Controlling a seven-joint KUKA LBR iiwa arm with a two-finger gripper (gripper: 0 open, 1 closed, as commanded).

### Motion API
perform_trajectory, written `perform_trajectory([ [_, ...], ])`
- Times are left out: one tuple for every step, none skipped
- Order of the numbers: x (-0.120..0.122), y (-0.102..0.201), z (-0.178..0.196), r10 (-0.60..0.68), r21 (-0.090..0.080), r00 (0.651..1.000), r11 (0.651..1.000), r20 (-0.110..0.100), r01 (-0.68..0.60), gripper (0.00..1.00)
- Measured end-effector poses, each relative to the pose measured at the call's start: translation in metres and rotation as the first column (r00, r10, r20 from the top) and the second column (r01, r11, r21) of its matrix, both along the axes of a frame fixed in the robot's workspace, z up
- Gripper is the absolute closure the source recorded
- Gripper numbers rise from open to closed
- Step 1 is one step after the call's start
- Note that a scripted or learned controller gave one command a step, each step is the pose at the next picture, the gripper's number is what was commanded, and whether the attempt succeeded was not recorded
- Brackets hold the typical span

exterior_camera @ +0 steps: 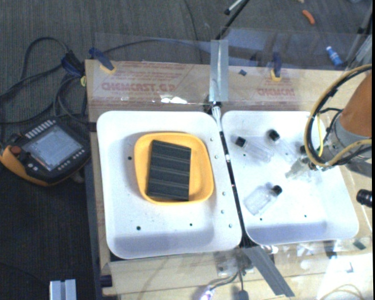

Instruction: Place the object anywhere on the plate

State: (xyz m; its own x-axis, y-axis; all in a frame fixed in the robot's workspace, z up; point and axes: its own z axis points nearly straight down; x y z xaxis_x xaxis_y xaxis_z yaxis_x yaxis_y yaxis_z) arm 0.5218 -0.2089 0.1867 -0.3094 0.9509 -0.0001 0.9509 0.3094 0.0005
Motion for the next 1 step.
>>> perform_trajectory([
  [0.0000, -0.0001, 0.0000, 0.000, 0.000, 1.000, 1.000, 0.000, 0.000, 0.00],
])
